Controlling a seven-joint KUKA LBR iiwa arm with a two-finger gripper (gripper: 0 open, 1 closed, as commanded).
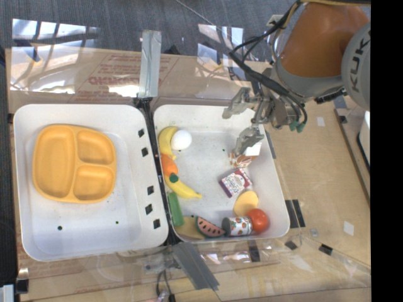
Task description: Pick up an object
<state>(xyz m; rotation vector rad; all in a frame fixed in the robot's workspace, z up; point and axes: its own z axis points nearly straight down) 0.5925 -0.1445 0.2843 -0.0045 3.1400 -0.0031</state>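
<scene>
- Gripper [252, 137] over right bin's [277, 187] far right side; jaw state could not be told.
- Small packet [235, 182] lay just nearer, flat on bin floor.
- Judged light, soft, crinkly; best pinched across narrow edges.

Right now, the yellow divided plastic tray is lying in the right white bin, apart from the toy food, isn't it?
Not quite: the camera view shows the yellow divided plastic tray lying in the left white bin, apart from the toy food.
</scene>
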